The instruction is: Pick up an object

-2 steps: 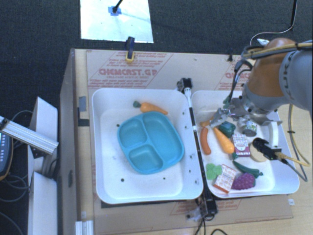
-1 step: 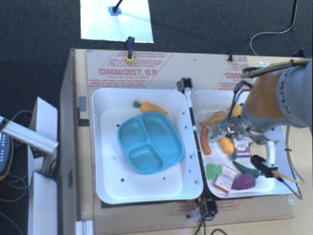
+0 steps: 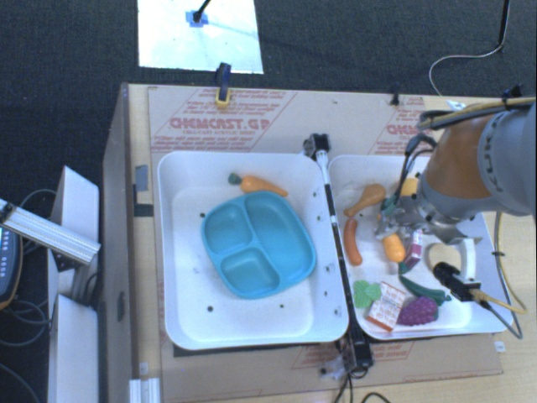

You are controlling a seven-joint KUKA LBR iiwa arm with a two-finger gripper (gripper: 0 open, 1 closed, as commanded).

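Camera view: small orange fruit (rounded, glossy)

the blue three-part plastic plate looks smooth and faintly glossy; both shallow white plastic bins look matt, and my grey arm casing has a satin sheen.

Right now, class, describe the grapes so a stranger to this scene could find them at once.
Start at the right bin, the one the arm reaches into. Go to its near edge, where the toys lie thickest, and find the grapes beside a red-and-white packet and just below a dark green vegetable. They are the bin's one purple thing, a knobbly cluster.
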